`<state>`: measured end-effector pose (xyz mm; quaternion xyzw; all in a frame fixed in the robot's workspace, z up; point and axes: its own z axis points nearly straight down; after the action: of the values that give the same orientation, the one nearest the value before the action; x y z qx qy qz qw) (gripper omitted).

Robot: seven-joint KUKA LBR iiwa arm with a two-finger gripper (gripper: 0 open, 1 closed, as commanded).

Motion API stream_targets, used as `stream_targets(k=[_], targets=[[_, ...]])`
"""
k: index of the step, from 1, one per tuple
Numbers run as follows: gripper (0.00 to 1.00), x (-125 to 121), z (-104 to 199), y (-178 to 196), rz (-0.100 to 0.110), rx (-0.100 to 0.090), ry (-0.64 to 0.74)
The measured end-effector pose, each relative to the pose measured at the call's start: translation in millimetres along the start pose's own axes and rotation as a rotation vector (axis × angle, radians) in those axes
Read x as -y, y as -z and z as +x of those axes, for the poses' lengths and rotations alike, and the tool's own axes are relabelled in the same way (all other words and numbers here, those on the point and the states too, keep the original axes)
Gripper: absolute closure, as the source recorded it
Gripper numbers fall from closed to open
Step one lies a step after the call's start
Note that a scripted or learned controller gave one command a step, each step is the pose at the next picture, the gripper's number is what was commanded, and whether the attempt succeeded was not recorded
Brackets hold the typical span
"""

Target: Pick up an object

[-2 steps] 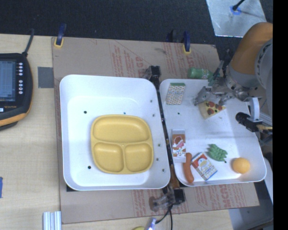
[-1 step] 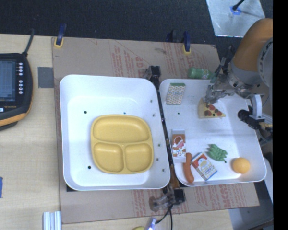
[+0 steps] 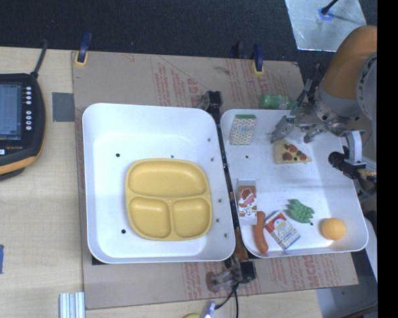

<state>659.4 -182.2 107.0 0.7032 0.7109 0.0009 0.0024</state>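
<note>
Gripper [image 3: 293, 130]: above right bin [image 3: 338, 184], at 12 o'clock of pizza slice [image 3: 291, 152].
Jaws: spread apart, grasping nothing.

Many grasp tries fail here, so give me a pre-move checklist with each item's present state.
1. Tool hangs over the right bin: ok.
2. Tool lined up with the pizza slice just below it: ok.
3. Space around the pizza slice free of other items: ok.
4. Finger opening: cannot tell.
5. Nothing carried between the fingers: cannot tell.
6. Yellow divided tray lies flat in the left bin: ok.
</note>
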Motion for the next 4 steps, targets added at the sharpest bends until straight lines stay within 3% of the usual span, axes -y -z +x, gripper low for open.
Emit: stream_targets(k=[1, 2, 3, 4], targets=[[0.00, 47.9, 8.2, -12.5, 0.003, 0.001, -0.005], [0.00, 5.7, 3.7, -12.9, 0.002, -0.001, -0.008], [1.00, 4.8, 2.4, -0.4, 0.001, 0.000, -0.005], [1.00, 34.9, 50.4, 40.5, 0.008, -0.002, -0.005]])
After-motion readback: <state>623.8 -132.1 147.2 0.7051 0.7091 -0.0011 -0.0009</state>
